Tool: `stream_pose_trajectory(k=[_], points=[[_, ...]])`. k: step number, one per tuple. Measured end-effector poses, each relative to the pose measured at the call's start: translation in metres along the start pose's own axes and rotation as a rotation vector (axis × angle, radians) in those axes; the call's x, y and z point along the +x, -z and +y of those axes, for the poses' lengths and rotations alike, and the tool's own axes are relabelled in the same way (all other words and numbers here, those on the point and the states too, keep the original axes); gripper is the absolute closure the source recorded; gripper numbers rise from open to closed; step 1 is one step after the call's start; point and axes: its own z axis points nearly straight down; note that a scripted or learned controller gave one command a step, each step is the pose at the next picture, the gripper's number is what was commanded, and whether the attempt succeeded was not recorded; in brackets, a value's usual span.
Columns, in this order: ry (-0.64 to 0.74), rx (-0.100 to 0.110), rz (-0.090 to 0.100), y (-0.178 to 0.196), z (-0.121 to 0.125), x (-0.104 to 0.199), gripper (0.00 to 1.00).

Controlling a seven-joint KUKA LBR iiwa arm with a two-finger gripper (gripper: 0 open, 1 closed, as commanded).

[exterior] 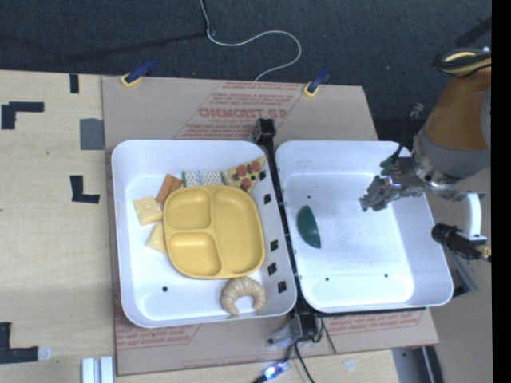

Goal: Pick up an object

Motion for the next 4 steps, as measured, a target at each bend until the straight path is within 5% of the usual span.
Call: stream_pose_trajectory(k=[3, 4], points=[[0.0, -0.002, 0.0, 0.014, 0.087, 0.133, 1.0], [-0.003, 0.002, -0.002, 0.002, 0.086, 0.157, 1.0]])
